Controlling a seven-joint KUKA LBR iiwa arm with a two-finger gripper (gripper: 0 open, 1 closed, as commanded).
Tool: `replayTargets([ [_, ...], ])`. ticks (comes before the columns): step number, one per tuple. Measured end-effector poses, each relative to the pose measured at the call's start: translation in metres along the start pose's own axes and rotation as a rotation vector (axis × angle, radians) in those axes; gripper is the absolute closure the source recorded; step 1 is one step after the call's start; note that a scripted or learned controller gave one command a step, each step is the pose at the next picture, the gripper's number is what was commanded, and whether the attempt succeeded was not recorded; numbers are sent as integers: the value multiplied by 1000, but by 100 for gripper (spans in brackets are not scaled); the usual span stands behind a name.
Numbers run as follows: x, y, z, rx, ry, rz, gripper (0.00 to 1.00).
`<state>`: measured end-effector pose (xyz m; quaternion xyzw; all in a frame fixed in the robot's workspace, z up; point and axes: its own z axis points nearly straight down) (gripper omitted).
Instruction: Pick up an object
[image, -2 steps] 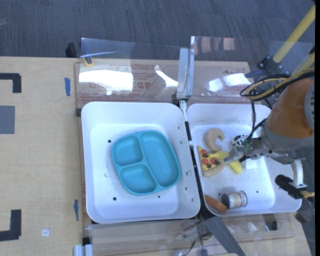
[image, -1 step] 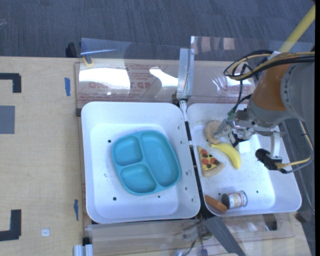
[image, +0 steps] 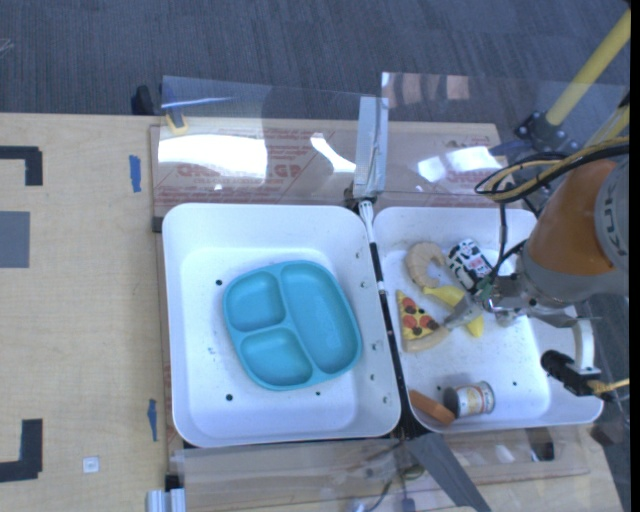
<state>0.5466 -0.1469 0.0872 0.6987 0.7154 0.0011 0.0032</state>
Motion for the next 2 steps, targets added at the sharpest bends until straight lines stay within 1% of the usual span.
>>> replayTargets([
  [1,1,2,-11,-4,1,0,100],
  [2,89,-20,-148,-5,5,18,100],
])
